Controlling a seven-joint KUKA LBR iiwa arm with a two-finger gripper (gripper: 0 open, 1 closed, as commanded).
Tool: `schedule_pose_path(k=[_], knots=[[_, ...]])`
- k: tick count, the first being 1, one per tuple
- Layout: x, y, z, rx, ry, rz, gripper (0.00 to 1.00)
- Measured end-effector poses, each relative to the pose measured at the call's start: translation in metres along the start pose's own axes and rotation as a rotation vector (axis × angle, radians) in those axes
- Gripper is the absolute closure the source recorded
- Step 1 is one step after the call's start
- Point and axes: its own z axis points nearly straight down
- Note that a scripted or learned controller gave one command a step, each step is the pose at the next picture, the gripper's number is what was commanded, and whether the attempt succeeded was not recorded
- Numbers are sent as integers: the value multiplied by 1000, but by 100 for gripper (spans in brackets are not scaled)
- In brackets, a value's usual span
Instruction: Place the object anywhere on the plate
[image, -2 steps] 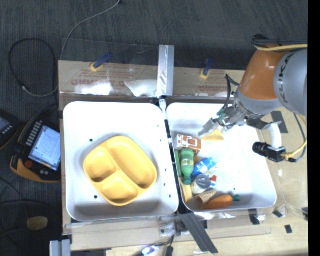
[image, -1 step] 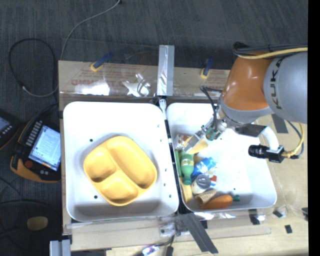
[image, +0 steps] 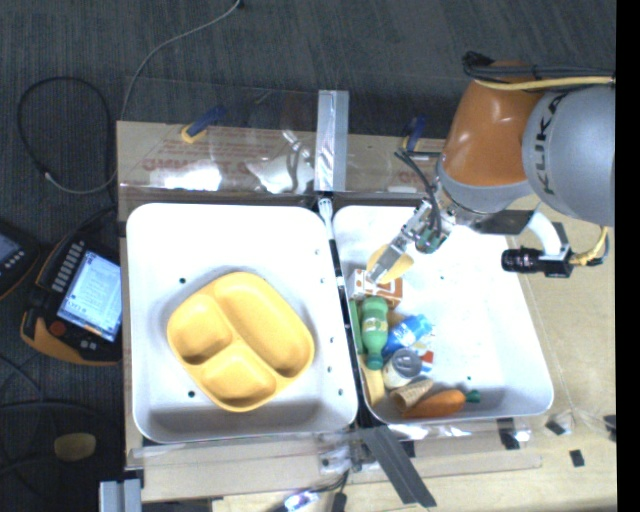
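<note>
The gripper (image: 392, 262) hangs low over the right bin (image: 490, 320), its fingers apparently closed on a yellowish object (image: 388, 266), though the view is unclear. The yellow plate (image: 240, 340) sits in the left bin (image: 160, 250).

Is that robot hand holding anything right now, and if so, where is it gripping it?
It cannot be told. The gripper sits low over the pile of toy food in the right bin, but no item is clearly seen in its grasp.
</note>
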Motion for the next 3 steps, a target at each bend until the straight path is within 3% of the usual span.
schedule_pose_path(k=[1,2,3], knots=[[35,-9,-37,1,4,139,100],[144,33,-2,1,4,-6,100],[177,89,14,-1,2,-406,100]])
